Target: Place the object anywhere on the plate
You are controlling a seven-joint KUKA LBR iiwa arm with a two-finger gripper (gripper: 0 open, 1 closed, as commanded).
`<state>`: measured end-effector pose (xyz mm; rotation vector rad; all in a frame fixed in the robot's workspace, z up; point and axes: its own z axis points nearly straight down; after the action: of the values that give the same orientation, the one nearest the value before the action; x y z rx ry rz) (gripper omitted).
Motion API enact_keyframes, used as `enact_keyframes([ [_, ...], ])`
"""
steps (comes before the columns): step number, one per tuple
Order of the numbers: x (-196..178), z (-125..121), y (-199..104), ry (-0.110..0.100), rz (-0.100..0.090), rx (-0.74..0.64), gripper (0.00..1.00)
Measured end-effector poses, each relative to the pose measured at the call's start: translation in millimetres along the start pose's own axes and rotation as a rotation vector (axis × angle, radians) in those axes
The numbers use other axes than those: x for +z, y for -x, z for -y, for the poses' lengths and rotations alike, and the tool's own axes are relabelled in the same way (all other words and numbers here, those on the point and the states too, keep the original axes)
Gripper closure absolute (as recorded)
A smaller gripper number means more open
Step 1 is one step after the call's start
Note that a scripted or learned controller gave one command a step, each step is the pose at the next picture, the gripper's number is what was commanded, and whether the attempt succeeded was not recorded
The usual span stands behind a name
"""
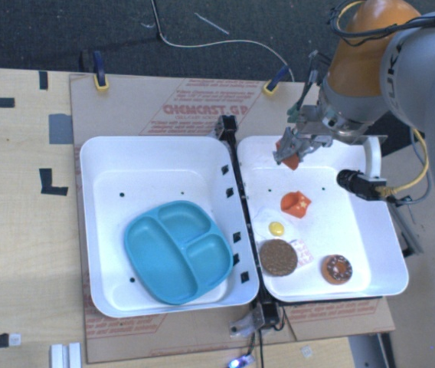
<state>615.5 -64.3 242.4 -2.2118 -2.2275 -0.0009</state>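
We saw a small red object (291,160) pinched at the tip of the gripper (288,156), hanging over the far left part of the right bin (371,236); the fingers looked closed down on it, though the piece was small and partly hidden by them. The plate (178,250), a blue one with three sections, lay tilted in the left bin (99,205), well apart from the gripper and across the divider between the bins.

Below the gripper, on the floor of the right bin, we found an orange-red lump (295,204), then a small yellow piece (276,228), a round brown cookie (278,257) touching a pale wrapper-like scrap (302,251), and a frosted doughnut (337,269) near the front right corner.

Both bins sat on a cardboard sheet (194,110) printed in red. We could read what looked like "CHEMCAST" in the largest line; the smaller lines were too blurred to make out. Two clamps (99,79) held its far edge
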Motion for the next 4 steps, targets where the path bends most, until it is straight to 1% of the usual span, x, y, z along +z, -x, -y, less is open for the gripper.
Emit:
enact_keyframes([
  [1, 6, 18, -51, -0.002, 0.001, 0.001, 1.0],
  [2, 3, 29, -112, -0.001, 0.0, -0.001, 1.0],
  [3, 14, 43, -166, -0.002, 0.001, 0.0, 1.0],
  [4, 27, 44, -225, -0.001, 0.002, -0.001, 1.0],
])
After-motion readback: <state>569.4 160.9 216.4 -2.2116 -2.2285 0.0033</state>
